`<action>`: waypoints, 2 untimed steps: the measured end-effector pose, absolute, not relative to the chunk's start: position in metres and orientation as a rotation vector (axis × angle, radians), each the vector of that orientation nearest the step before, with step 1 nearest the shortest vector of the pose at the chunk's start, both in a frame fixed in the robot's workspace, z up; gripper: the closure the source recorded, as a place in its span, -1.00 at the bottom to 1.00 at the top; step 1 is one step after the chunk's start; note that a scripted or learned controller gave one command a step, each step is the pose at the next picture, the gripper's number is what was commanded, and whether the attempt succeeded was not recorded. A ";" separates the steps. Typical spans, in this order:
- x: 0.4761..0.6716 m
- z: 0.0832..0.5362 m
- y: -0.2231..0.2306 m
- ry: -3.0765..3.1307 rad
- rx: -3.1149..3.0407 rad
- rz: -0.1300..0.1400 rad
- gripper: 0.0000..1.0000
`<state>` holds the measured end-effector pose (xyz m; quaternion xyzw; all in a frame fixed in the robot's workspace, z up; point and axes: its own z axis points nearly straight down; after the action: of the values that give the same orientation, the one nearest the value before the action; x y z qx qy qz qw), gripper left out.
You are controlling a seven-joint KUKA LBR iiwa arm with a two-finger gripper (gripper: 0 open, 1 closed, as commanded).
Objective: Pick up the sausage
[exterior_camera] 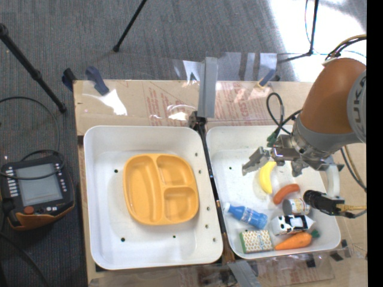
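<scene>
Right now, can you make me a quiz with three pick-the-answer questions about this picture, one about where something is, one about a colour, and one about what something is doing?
1. Where is the sausage?
A. on the yellow plate
B. in the right bin, beside the banana
C. on the floor

2. What colour is the bottle?
A. blue
B. red
C. green

3. How is the sausage right now?
A. lifted in the air
B. lying in the bin
C. standing on end

Answers:
1 B, it lies in the right bin just right of the banana.
2 A, its body is blue.
3 B, it rests flat below the gripper.
</scene>
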<state>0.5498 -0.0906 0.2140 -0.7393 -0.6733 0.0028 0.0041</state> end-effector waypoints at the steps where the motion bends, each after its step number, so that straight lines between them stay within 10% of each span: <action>1: 0.526 0.137 -0.165 -2.012 -2.401 0.009 -1.00; 2: 0.550 0.083 -0.187 -2.111 -2.309 0.002 -1.00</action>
<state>0.5499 -0.1869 0.0829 -0.7380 -0.6748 0.0005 0.0064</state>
